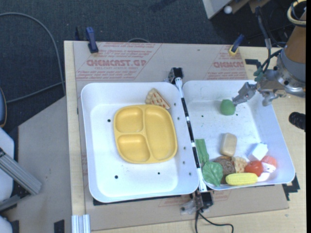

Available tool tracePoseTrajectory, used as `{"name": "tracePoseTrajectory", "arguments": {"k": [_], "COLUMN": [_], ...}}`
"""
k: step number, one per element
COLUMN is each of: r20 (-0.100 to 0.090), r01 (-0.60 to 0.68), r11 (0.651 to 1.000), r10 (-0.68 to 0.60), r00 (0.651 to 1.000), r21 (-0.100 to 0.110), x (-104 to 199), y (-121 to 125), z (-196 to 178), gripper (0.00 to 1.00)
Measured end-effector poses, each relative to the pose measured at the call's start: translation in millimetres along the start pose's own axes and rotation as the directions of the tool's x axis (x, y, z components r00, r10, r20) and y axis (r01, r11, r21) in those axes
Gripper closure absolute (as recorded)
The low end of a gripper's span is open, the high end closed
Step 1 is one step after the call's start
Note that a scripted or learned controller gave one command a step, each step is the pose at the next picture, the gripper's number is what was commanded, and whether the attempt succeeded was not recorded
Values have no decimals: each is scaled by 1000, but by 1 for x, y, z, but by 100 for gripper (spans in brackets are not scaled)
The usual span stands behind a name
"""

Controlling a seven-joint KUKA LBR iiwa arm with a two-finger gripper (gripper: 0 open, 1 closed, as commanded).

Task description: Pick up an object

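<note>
No object is seen lifted from either shallow white bin, so the pick is judged not yet made and the whole grasp is left to do. The grey two-finger gripper (pixel 255 95) is shown hanging over the far end of the right-hand white bin (pixel 282 144), its fingers spread apart with nothing between them. A small round green toy (pixel 227 107) is seen just beside the nearer fingertip, lower and to its left; whether the two touch cannot be told. A heap of toy foods, a yellow corn cob (pixel 241 179) among them, is left well below the gripper, and a yellow divided plastic plate (pixel 145 132) lies far to its left.
</note>
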State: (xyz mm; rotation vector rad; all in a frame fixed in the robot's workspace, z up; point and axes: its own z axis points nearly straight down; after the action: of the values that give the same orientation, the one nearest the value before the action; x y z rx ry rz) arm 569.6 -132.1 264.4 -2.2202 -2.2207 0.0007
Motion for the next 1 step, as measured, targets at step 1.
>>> {"name": "tracePoseTrajectory", "arguments": {"k": [1], "r20": [0], "r01": [1], "r11": [1000], "r10": [-1], "r00": [1000], "r21": [0], "x": [0], "y": [61], "z": [101], "gripper": [0]}}
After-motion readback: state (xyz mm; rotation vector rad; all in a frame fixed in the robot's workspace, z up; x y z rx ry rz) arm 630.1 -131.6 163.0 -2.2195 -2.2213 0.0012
